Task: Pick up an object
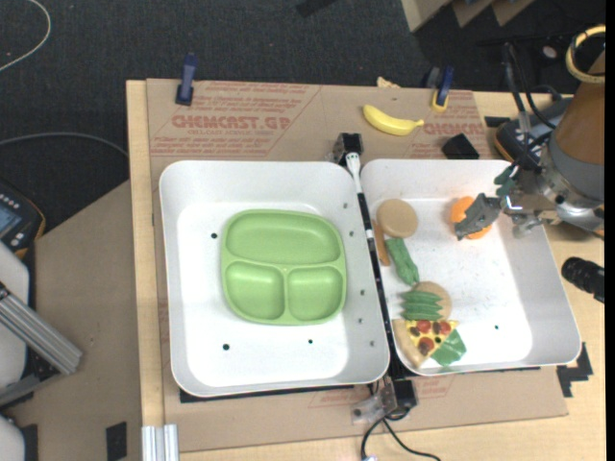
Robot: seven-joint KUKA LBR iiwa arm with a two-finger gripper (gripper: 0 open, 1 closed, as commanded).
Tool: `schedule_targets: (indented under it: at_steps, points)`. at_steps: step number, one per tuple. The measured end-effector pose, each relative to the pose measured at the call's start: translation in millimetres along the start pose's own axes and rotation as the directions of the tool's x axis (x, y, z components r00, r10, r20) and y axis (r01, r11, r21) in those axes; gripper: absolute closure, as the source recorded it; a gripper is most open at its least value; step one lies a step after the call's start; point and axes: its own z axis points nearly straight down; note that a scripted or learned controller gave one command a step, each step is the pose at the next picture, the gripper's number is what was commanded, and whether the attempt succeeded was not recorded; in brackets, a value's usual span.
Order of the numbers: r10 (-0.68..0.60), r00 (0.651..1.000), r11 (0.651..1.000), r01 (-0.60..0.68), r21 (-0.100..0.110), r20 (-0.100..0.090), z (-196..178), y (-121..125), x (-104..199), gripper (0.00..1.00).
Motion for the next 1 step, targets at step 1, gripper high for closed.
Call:
schedule_targets:
  at_steps: [1]
  points:
    - [0.011,1.000,1.000,-0.011,0.007,0.002,58.4,-14.1,-113.5,0.00]
